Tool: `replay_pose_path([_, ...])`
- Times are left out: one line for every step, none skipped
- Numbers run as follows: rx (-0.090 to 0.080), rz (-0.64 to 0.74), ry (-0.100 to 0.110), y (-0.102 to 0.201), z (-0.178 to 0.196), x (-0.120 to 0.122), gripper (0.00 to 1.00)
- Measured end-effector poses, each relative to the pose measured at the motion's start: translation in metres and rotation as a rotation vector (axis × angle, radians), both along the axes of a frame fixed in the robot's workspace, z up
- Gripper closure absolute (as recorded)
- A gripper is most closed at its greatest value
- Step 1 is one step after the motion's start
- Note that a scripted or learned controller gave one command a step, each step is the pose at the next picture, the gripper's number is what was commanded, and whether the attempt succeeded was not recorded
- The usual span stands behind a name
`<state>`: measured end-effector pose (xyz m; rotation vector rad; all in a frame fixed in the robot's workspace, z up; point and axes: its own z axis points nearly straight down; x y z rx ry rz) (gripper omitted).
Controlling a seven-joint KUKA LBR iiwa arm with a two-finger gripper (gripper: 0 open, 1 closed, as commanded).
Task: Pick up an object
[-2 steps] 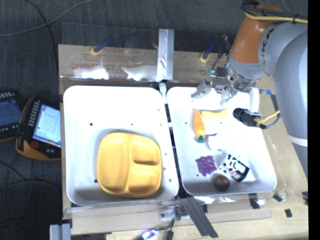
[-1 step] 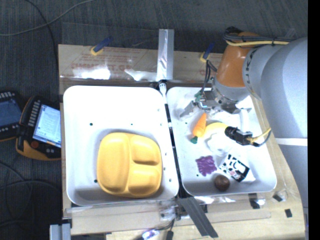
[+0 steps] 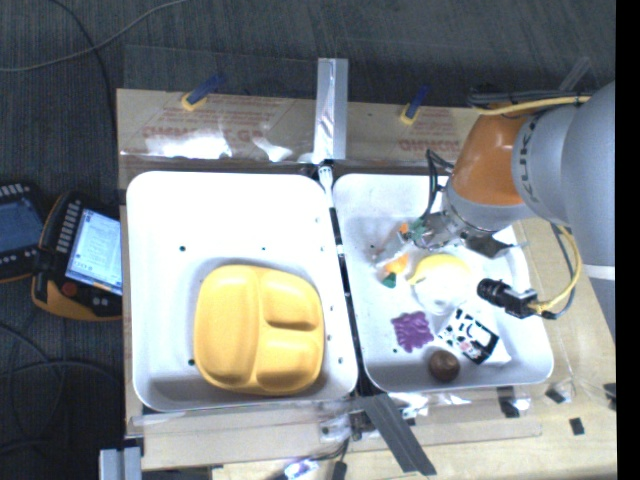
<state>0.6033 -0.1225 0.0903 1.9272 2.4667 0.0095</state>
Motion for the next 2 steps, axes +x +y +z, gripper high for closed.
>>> replay_pose_path([0.003, 0.0, -0.005, 0.001, 0.012, 0.002, 1.0])
replay_pose_path([0.001, -0.081, 0.014, 0.064, 0.093, 0.055, 1.0])
